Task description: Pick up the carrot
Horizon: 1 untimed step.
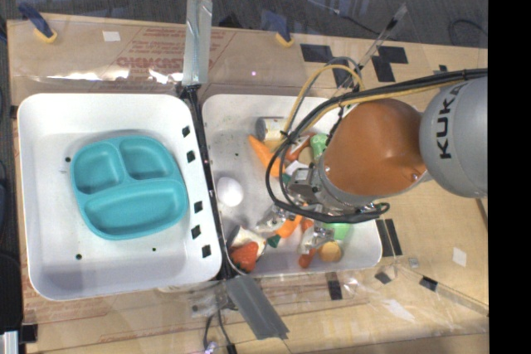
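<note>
the gripper [292,226] is hanging low in the near part of the right bin [226,147], below the arm's wrist, and its metal fingers are reaching down among a clutter of small toy foods. an orange piece [288,227] is lying right at the fingertips, but whether the jaws are apart, together or clamped on anything i cannot tell, since the wrist and the looping black cables [278,178] are covering most of them.

the arm [452,137] is reaching in from the right, with its grey link over the right bin's right edge and the orange band [369,149] pointing down over the middle of that bin, hiding much of the floor beneath it.

the carrot [260,151] is lying in the right bin, just left of the wrist and farther back than the gripper, slanting from far-left to near-right, with its lower end running under the cables. near it a white ball [230,193] is sitting close to the bin's left wall, and a red and white piece [246,254] is lying at the near-left corner. a yellowish piece [331,251] is resting near the front wall.

the left bin [50,128] is holding a teal divided plate [129,185], lying flat and well apart from the gripper
</note>
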{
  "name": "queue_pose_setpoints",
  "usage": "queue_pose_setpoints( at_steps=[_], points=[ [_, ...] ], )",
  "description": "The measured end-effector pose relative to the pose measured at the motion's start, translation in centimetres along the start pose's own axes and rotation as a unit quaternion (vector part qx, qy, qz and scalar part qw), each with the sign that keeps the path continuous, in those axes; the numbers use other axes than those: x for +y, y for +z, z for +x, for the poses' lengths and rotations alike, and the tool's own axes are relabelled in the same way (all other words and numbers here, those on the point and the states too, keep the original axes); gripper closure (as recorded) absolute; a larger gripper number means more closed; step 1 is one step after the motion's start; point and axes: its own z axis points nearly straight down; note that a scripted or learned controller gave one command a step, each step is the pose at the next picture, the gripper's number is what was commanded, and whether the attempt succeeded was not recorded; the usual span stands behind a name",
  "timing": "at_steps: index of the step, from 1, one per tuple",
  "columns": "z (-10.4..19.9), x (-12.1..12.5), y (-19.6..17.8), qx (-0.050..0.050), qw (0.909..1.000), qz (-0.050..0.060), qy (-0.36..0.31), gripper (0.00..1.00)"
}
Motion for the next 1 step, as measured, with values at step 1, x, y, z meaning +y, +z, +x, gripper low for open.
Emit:
queue_pose_setpoints(
  at_steps=[1],
  points=[
    [2.26, -0.10, 2.16, 0.001, 0.9967, -0.005, -0.081, 0.00]
  ],
)
